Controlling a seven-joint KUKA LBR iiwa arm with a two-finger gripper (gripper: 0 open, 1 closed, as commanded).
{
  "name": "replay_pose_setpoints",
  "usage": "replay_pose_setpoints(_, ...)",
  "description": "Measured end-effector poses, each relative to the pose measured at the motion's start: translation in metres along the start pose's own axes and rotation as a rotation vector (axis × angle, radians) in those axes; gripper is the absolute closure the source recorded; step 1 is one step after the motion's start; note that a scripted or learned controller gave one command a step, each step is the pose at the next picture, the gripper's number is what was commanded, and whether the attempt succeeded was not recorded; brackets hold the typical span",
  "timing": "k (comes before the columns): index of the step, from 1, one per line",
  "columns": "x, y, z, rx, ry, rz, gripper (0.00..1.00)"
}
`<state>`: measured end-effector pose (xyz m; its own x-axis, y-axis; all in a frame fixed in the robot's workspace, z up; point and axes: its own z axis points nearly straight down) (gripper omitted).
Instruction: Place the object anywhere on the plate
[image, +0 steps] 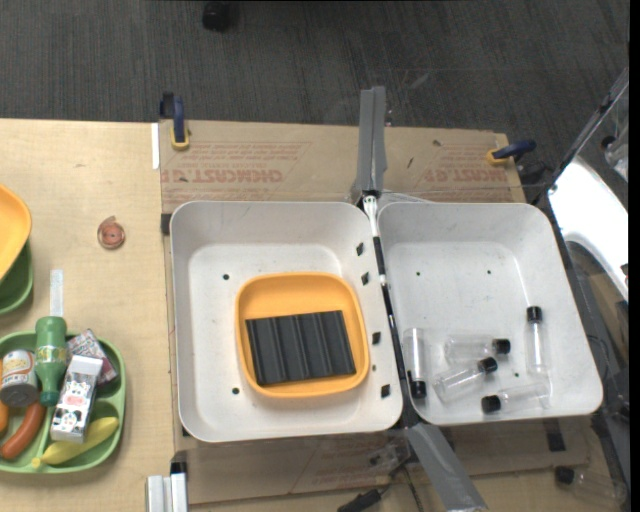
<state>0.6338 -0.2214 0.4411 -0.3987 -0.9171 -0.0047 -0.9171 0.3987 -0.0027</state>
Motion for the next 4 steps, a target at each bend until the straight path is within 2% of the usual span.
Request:
replay_pose_setpoints(1,0.016,0.094,0.009,-0.004,0.001,-0.255,1.00)
replay_pose_setpoints(2,0.009,0.021,0.022,-0.002,-0.001,-0.434,1.00)
replay_pose_setpoints(3,0.008,0.122,0.071,-0.005,0.000,-0.574,1.00)
replay_pose_setpoints(4,0.018,0.059,0.045,-0.003,-0.001,-0.666,1.00)
